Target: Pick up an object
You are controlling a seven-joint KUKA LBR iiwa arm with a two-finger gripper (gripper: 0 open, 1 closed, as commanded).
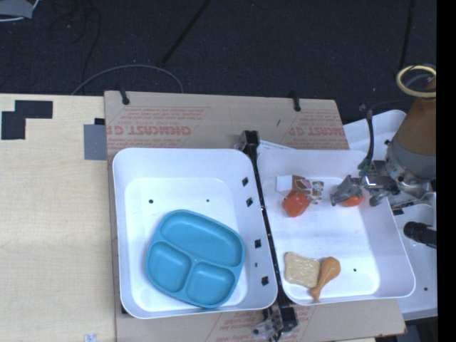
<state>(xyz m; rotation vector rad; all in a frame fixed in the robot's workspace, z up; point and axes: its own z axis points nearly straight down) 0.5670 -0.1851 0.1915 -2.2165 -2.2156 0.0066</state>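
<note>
At the bottom of the frame, in the right white plastic bin (399, 276), a tan slice of toy bread (300, 268) lay touching a golden-brown toy drumstick (326, 273). In the left white bin (132, 169) sat a blue three-compartment plastic plate (194, 258).

Higher in the right bin, a red toy tomato-like piece (296, 204) lay against a small white-and-brown printed packet (308, 187); its print was too small to read.

At right of centre, the metal two-finger tool (348, 195) lay low over a small orange-red toy object (350, 200). Whether it was spread or closed I could not tell.

I judged that the small rounded piece could squirt sideways toward the bin wall, or the close could catch nothing.

Farthest up, the brown cardboard sheet (214, 123) on the tabletop (50, 212) bore red lettering, upside down and not surely legible.
</note>
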